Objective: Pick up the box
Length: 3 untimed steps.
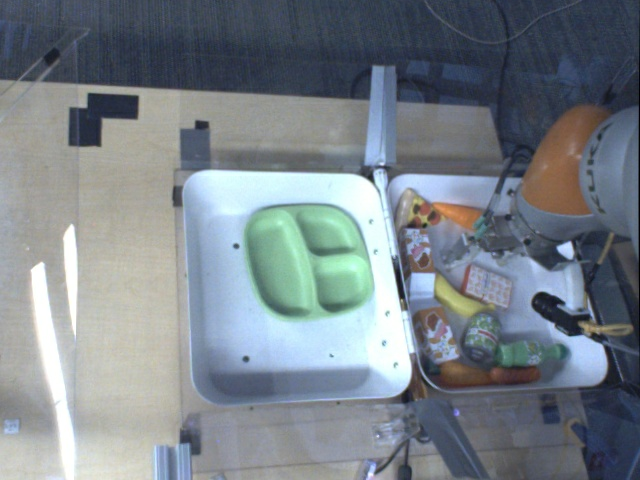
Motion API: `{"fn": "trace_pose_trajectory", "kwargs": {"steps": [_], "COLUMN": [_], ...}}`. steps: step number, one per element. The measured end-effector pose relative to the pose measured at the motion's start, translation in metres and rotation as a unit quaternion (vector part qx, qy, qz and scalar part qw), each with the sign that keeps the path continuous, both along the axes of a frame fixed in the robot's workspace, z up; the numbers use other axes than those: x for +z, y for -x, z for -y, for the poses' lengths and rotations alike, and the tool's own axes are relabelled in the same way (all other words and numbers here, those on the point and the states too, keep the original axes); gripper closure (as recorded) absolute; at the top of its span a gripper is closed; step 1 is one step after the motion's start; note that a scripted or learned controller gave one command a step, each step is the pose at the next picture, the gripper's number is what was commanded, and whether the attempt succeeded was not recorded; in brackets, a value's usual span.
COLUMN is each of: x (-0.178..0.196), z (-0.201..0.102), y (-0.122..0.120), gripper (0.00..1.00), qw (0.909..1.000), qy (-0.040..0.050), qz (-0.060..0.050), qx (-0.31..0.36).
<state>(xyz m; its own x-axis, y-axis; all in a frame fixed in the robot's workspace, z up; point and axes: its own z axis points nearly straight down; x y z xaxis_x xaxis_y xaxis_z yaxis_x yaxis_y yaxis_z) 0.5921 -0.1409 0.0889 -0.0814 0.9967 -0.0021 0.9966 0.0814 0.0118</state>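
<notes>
Hovering in the right bin (596, 370), fingers (478, 242) too blurred to tell their spread, box (488, 286) just below them, banana (455, 297) beside it.

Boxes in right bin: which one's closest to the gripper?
The pink-and-white box, just below the gripper; the two brown boxes sit along the bin's left wall, farther away.

Glossy plastic tray (308, 260), wooden bench (110, 298)

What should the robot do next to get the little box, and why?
Probably lower a little onto the box. The gripper hangs just above the box's far edge in the right bin, and nothing is seen in its grasp. The box lies flat beside the banana, so it should drop carefully.
</notes>
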Motion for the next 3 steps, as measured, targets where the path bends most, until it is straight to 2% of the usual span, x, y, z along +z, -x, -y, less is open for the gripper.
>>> {"fn": "trace_pose_trajectory", "kwargs": {"steps": [1,2,3], "x": [0.013,0.013,0.0], "z": [-0.001,-0.001,0.056], "y": [-0.003,-0.003,0.03], "gripper": [1.0,0.0,0.0], "qw": [1.0,1.0,0.9997], "qy": [-0.001,-0.001,0.0016], "qz": [0.003,0.003,-0.001], "qx": [0.001,0.001,0.022]}}
